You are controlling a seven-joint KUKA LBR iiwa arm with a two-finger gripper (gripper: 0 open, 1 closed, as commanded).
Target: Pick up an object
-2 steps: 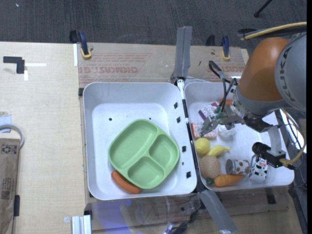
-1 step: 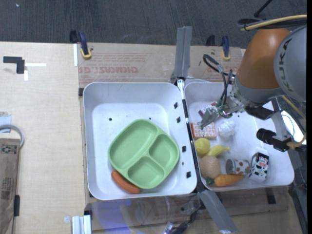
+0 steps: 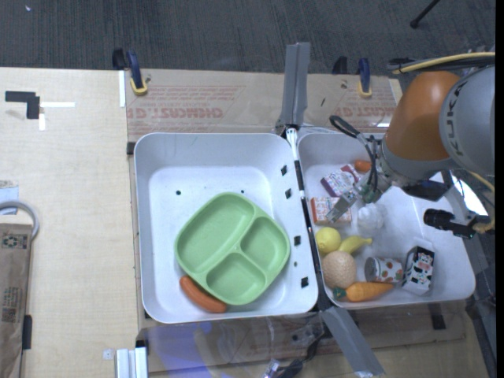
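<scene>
A: Where does the arm (image 3: 441, 124) sit?

B: It reaches in from three o'clock, over the right bin (image 3: 453, 290). The claw (image 3: 364, 189) hangs low near that bin's middle, among the clutter; whether it is spread or pressed together cannot be told.

A: What lies around it?

B: A small packet (image 3: 340, 181) just at its nine o'clock, a lemon (image 3: 327, 238) and a banana (image 3: 356, 244) toward six. Further toward six sit a beige egg-shaped thing (image 3: 339, 268), a carrot (image 3: 367, 291), a tipped can (image 3: 383, 270) and a cow-patterned carton (image 3: 420, 269).

A: And the left bin (image 3: 157, 211)?

B: A green divided plate (image 3: 233, 248) lies in it, with an orange sausage-shaped piece (image 3: 201, 295) touching the plate's rim at seven o'clock. The bins rest on the table (image 3: 63, 211).
</scene>
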